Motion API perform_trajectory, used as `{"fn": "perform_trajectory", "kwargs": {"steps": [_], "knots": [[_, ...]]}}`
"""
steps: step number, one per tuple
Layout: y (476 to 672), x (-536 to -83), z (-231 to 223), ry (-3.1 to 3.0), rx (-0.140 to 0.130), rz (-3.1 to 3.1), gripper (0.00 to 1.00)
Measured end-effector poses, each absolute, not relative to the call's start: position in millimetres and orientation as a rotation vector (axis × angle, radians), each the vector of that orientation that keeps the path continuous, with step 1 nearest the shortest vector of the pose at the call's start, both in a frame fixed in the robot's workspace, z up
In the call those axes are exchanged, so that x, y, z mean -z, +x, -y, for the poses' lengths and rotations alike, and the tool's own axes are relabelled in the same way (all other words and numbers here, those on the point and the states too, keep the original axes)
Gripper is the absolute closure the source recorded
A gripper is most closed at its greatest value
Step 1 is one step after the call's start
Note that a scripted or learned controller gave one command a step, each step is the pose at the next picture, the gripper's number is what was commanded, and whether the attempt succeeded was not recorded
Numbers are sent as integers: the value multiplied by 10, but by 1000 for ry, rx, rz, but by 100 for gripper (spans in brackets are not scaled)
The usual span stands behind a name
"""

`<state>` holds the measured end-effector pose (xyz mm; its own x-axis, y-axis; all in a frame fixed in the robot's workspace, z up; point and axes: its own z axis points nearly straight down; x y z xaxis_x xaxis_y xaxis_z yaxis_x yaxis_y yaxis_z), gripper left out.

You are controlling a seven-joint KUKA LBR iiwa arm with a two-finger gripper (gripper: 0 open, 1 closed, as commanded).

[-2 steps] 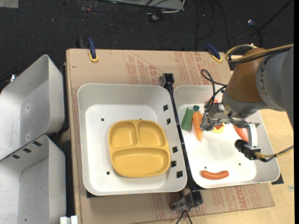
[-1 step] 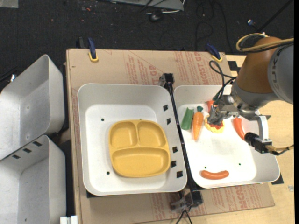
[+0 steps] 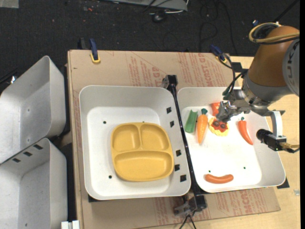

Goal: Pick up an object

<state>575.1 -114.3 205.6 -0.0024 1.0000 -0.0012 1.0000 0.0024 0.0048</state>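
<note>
A cardboard-topped bench [image 3: 143, 61] is bearing two white bins over a dark floor. The gripper [image 3: 222, 118] is being held low in the right bin [image 3: 267, 175], over a small yellow-and-red toy [image 3: 219, 127]; how it is set cannot be told, and nothing is seen held. A carrot [image 3: 202, 128] and green piece [image 3: 191, 120] are lying just left, a red pepper [image 3: 245, 131] right, a sausage [image 3: 218, 178] nearer. The toy is judged light, stiff, smooth; its mid-body is being favoured for grasping. A yellow tray [image 3: 142, 151] is sitting in the left bin [image 3: 95, 128].

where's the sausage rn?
The sausage lies in the right bin, near its front edge, apart from the other food. The carrot and green pepper sit farther back, toward the divider.
</note>
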Motion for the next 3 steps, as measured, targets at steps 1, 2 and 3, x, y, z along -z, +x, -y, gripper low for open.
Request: {"fn": "perform_trajectory", "kwargs": {"steps": [1,2,3], "knots": [[5763,-2489,1145,2215,-5,-2221,100],[5810,-2396,530,2213,-1,-2231,100],[5811,-2273,-23,2215,1,-2232,100]]}}
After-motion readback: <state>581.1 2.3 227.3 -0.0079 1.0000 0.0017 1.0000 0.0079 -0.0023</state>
